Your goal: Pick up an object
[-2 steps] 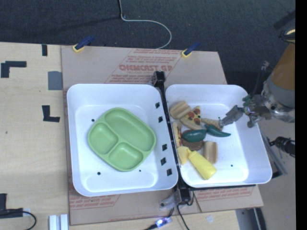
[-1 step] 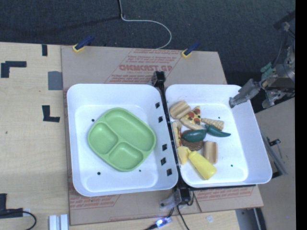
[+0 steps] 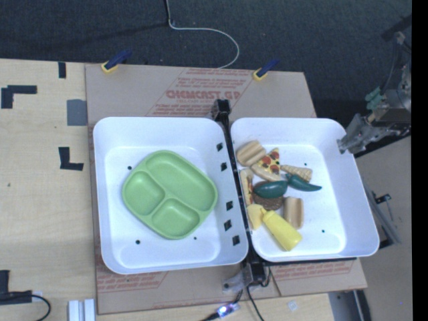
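The right bin holds a heap of toy food toward its left side. In the heap are a tan hot dog bun, a pizza slice, a dark green pepper with a teal chilli beside it, a small sausage roll and a yellow mustard bottle. My gripper hangs at the bin's upper right rim, well right of the heap and apart from every item. Nothing shows in its grasp.
The left bin holds a light green divided plate. Black clips run along the seam between the bins. Both bins rest on a cardboard sheet held by yellow-blue clamps. A white cable lies behind.
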You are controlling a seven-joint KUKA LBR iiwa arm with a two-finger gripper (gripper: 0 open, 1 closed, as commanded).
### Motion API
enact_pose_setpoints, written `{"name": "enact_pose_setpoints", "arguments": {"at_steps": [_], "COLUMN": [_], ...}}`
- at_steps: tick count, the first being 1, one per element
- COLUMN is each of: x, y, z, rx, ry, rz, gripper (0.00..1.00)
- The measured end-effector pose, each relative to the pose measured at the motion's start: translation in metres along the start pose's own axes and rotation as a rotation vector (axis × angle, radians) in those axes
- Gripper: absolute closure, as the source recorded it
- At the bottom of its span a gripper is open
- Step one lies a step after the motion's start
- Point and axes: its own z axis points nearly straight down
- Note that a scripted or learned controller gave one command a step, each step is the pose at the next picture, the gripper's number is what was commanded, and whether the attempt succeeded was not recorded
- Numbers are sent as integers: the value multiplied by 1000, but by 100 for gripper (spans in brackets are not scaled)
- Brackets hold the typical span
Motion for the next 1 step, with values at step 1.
{"name": "enact_pose_setpoints", "arguments": {"at_steps": [1], "x": [-60], "y": [0], "z": [-106], "rx": [-13], "ry": [-4], "rz": [7], "gripper": [100]}}
